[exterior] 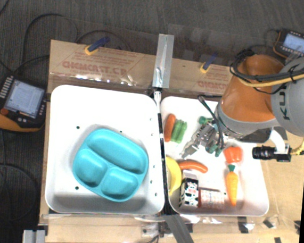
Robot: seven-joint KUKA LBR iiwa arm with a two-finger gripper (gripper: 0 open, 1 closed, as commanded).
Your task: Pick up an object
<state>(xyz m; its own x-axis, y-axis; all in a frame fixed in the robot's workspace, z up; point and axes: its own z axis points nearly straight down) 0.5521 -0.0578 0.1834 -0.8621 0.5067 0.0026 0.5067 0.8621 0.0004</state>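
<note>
1. Nearest the camera, along the bottom wall of the right bin (pixel 250 208), a small black-and-white carton (pixel 189 193) stands beside a red-labelled bottle (pixel 212 199) lying on its side; the two touch
2. Just left of the carton, a yellow banana (pixel 172 173) curves against the bin's left wall
3. To the right of the bottle, a toy carrot (pixel 232 186) lies lengthwise with its green top pointing away from the camera, and an orange-red pepper (pixel 233 154) sits just beyond that top
4. Above the carton, a red chilli (pixel 192 166) lies crosswise, near the banana's upper end
5. In the left bin (pixel 68 105), a turquoise divided plate (pixel 111 163) with three compartments rests tilted toward the near right corner
6. In the middle of the right bin, the gripper (pixel 194 145) hangs low over the white floor, its metal fingers (pixel 190 147) pointing down and to the left; they appear slightly parted with nothing seen between them
7. A dark green object (pixel 213 144) lies just right of the gripper, partly hidden by the wrist, so I cannot tell what it is
8. Farther back, near the left wall, a slim orange carrot piece (pixel 169 127) and a green vegetable (pixel 179 130) lie side by side, just apart from the fingers
9. Beyond them the arm's orange band (pixel 251 90) covers the bin's far right corner
10. Farthest, a cardboard sheet (pixel 104 65) lies behind both bins
</note>
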